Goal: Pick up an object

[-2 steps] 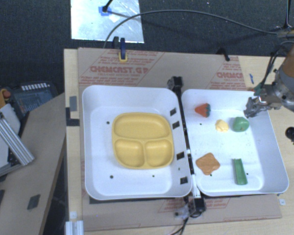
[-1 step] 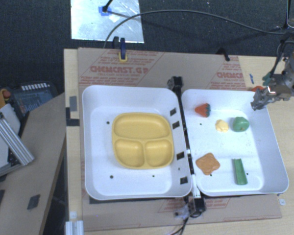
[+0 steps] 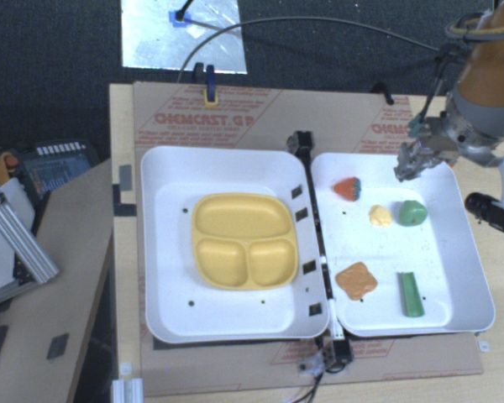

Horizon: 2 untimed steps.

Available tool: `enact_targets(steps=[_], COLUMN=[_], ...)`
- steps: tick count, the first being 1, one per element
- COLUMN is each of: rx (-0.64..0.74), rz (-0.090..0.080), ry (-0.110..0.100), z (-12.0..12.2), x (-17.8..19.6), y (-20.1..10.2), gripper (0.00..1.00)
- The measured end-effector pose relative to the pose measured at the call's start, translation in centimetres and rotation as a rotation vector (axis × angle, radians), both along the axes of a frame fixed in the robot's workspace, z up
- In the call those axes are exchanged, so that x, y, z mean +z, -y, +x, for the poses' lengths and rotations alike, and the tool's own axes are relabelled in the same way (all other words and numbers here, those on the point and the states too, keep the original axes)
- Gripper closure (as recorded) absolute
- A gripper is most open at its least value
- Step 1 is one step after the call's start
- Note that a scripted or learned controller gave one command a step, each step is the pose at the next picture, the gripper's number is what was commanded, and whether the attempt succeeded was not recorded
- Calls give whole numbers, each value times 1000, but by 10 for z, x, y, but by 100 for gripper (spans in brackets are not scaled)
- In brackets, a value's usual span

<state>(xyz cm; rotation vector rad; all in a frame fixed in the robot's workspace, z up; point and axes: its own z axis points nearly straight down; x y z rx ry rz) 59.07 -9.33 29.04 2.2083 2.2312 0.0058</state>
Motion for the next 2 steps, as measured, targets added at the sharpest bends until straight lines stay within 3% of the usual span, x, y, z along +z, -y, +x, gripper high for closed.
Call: enact_targets(steps=[2], rx=[-2], rz=[0], ry=[-1], z=[41], x=[-32], y=[-110], gripper=[100])
